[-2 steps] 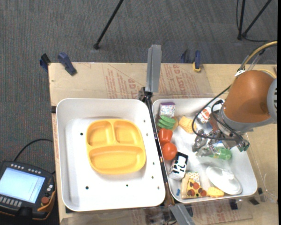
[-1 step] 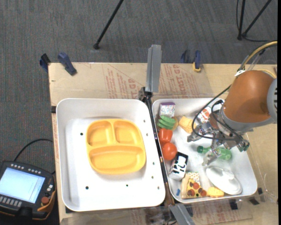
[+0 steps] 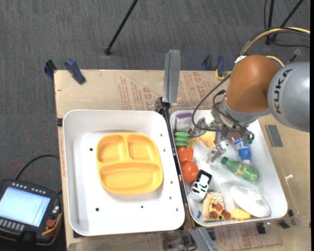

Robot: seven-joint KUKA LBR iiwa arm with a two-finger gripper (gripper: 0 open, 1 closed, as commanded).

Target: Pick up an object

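A yellow tray [image 3: 130,162] sits in a white bin [image 3: 73,140]; a green bottle [image 3: 240,169], red tomatoes [image 3: 187,162] and a black-and-white carton [image 3: 200,184] fill the other.

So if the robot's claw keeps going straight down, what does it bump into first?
Probably the bare white floor of the right bin, just left of the green bottle. The gripper points down over that spot. From this slanted view depth is hard to judge, so it might clip the bottle's neck.

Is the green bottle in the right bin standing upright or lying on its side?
Lying on its side. The green bottle rests lengthwise on the right bin floor, with its white cap end toward the arm.
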